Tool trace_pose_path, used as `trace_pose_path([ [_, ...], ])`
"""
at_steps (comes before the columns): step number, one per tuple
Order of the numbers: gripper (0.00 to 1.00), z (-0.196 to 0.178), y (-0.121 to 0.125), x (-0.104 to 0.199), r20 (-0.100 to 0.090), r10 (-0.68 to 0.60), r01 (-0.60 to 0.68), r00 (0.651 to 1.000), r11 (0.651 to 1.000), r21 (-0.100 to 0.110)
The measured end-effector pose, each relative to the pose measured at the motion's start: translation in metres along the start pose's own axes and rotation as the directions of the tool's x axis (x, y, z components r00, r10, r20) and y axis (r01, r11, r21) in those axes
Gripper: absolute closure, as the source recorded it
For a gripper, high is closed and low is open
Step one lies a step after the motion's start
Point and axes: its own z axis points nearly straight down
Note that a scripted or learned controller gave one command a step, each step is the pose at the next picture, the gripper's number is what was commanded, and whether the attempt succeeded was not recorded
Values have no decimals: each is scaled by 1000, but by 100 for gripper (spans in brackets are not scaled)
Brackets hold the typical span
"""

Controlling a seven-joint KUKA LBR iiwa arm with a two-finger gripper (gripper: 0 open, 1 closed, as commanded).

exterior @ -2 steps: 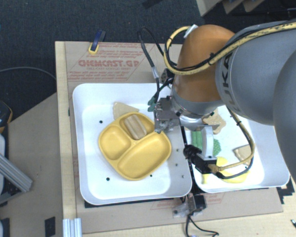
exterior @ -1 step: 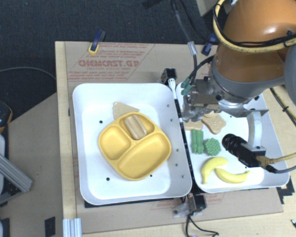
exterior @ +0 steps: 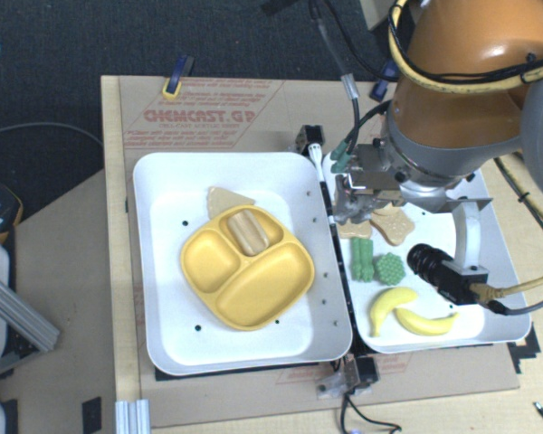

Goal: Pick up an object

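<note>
Arm: the grey and orange arm (exterior: 471,61) comes in from the right and hangs over the right bin (exterior: 493,242).
Left bin: the left bin (exterior: 143,242) bears a yellow divided plate (exterior: 249,274), with a brown roll (exterior: 247,231) in its upper compartment.
Banana: a yellow banana (exterior: 407,315) lies at the near side of the right bin, well apart from the gripper.
Gripper: the gripper (exterior: 351,208) is low, at the far left part of the right bin, just beside the wall. How wide it stands I cannot tell, and nothing is seen held in it.
Task's thing: most probably the tan toast slice (exterior: 395,226), just beside the gripper and partly covered by the wrist.
Direction: it lies flat. Its long axis seems to go from upper left to lower right, but the covered part makes this unsure.
Handling: it looks like a toy, so probably light and stiff, thin and a little slippery. Better to take it across the narrow width, at the edges.
Green pieces: a green stick (exterior: 362,259) and a green tuft (exterior: 391,268) lie near, below the slice.
</note>
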Motion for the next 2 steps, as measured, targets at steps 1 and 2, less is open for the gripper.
trace_pose_path([
  [1, 100, 72, -2, -48, 2, 8, -8, 1000, 1000, 12],
  [2, 100, 12, -1, -74, 1, 5, -5, 1000, 1000, -3],
])
